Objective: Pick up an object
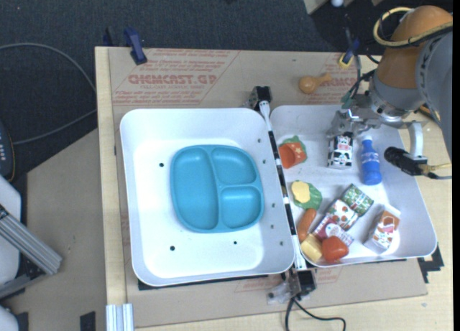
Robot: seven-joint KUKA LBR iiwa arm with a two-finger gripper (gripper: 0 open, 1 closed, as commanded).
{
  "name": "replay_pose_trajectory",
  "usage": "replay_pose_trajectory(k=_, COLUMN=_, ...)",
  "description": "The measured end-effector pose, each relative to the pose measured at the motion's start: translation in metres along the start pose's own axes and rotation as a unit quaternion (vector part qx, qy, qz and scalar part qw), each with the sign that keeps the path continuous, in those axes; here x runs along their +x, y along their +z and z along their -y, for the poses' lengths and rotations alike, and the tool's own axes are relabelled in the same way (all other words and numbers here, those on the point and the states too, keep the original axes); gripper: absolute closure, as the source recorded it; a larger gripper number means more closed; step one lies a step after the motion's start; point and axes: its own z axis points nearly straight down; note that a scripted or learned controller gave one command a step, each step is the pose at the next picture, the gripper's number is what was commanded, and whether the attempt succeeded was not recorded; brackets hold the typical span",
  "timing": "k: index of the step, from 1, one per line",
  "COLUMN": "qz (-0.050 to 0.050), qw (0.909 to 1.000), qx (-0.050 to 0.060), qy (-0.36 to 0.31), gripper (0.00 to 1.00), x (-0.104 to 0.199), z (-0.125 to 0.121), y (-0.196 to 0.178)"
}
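Note:
The right bin (pixel 420 204) holds several toy groceries. A black-and-white cow-print carton (pixel 341 153) stands near its back, with a blue bottle (pixel 370 163) just right of it and a red-orange toy (pixel 292 152) to its left. My gripper (pixel 344 127) hangs directly over the cow-print carton, at or just above its top; the wrist hides the contact. Nearer the front lie a yellow-green toy (pixel 305 194), a carrot (pixel 307 220), a strawberry-print carton (pixel 343 211), another small carton (pixel 384 230) and a red tomato (pixel 334 249).
The left bin (pixel 140 200) holds a blue divided plate (pixel 215 187). A wooden piece (pixel 313 83) lies on the bench behind the right bin. A black part (pixel 402 159) sticks out over the right bin's right side. The grey arm (pixel 406 71) fills the upper right.

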Motion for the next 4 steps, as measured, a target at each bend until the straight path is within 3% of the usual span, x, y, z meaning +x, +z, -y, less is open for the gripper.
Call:
replay_pose_trajectory(k=1, qz=0.0, qw=1.0, qx=0.005, qy=0.001, gripper=1.0, x=0.065, z=-0.007, y=0.024)
replay_pose_trajectory(k=2, qz=0.001, qw=1.0, qx=-0.002, qy=0.001, gripper=1.0, x=0.055, z=0.02, y=0.023)
replay_pose_trajectory(k=3, qz=0.001, qw=1.0, qx=-0.003, qy=0.001, gripper=1.0, x=0.055, z=0.02, y=0.013)
replay_pose_trajectory(k=4, qz=0.0, qw=1.0, qx=-0.001, qy=0.0, gripper=1.0, x=0.112, z=0.032, y=-0.075)
